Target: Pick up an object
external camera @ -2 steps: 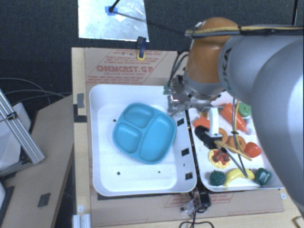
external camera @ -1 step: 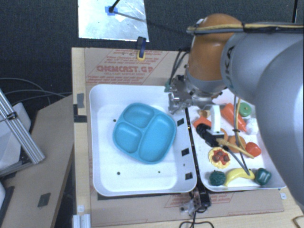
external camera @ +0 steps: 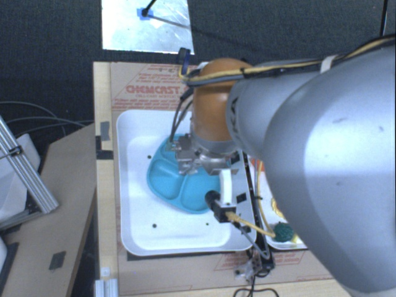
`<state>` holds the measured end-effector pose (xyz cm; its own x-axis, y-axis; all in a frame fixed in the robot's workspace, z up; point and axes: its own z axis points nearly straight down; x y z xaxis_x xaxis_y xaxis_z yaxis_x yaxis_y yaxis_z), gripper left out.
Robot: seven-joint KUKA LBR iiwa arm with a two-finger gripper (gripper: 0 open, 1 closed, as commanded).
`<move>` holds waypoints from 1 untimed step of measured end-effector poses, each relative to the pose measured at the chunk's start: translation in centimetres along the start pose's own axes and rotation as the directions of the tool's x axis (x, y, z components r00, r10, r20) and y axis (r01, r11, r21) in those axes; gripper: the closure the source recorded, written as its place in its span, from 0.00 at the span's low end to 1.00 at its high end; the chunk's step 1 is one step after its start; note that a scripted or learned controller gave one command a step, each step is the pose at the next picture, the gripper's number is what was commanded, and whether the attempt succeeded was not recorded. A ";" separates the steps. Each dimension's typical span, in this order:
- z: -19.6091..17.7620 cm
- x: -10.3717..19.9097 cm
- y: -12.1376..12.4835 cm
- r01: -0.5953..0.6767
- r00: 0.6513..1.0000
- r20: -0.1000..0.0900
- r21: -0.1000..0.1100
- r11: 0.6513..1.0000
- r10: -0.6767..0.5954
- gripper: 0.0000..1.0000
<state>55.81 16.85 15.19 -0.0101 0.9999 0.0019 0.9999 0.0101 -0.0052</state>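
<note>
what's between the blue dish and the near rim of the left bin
In the camera view, bare white bin floor separates the blue dish from the near rim; nothing else lies there.

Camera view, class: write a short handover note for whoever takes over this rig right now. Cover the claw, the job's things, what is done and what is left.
Claw: low in the left bin, right over the blue divided dish; the wrist hides its tips, so a grip cannot be confirmed.
Things: the blue dish lies in the middle of the left bin. A small green ball sits at the near edge of the right bin, mostly behind the arm.
Done: the arm is down at the dish.
Left: confirm a grasp and lift an object.
</note>
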 end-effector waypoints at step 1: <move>-7.2 -7.9 -7.6 -0.015 1.000 0.002 -0.001 1.000 0.015 1.00</move>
<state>48.32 8.86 22.46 0.0044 1.0000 -0.0006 1.0000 -0.0044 -0.0039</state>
